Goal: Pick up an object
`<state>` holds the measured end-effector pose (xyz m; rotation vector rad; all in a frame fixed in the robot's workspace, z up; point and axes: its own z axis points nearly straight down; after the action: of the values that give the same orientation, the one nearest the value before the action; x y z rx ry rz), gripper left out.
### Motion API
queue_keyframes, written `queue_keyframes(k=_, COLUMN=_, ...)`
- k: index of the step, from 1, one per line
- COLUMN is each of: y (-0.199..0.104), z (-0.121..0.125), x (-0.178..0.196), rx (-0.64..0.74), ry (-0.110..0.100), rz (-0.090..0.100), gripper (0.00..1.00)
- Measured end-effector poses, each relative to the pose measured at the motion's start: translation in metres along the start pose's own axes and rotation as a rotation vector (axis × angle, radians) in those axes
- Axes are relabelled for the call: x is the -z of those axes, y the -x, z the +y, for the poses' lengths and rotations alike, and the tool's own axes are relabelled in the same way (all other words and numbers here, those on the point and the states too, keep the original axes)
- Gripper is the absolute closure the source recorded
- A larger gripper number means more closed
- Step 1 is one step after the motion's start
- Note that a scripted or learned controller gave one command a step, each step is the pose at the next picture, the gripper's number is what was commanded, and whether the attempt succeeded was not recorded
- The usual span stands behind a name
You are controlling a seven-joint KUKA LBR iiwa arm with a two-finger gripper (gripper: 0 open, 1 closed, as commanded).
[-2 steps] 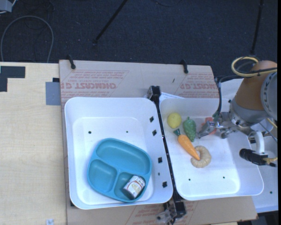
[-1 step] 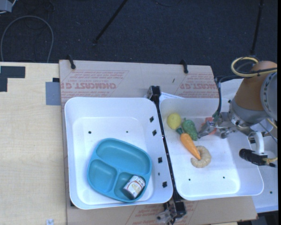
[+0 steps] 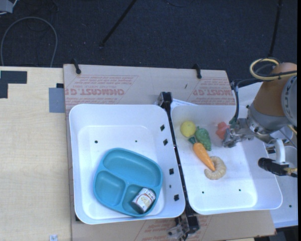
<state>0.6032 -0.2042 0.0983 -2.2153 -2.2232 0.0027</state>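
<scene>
In the right bin (image 3: pixel 241 195) lie a yellow lemon-like toy (image 3: pixel 188 129), a green leafy piece (image 3: pixel 203 138), an orange carrot (image 3: pixel 204 157), a beige shrimp-like ring (image 3: pixel 216 168) and a red object (image 3: pixel 221 129) near the far right side. My gripper (image 3: pixel 232 137) hangs low in that bin at its right side, just right of the red object. The grey arm with its orange band (image 3: pixel 271 92) comes in from the right. In the left bin (image 3: pixel 90 134) a blue divided plate (image 3: pixel 125 179) holds a small jar (image 3: pixel 143 200) lying in its near compartment.
A black divider (image 3: pixel 173 154) runs between the two bins. Cardboard (image 3: pixel 140 87) lies under and behind the bins. A pale wooden bench top (image 3: pixel 25 154) extends to the left. Cables trail over the dark floor at the back.
</scene>
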Motion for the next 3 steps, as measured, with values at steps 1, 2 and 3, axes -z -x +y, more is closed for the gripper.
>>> queue_keyframes(k=1, y=0.003, z=0.004, x=0.063, rx=-0.001, ry=0.007, rz=-0.002, gripper=1.0)
queue_keyframes(k=2, y=0.007, z=0.009, x=0.127, rx=-0.001, ry=0.008, rz=-0.003, gripper=1.0)
queue_keyframes(k=3, y=0.007, z=0.009, x=0.177, rx=0.0, ry=0.008, rz=-0.003, gripper=1.0)
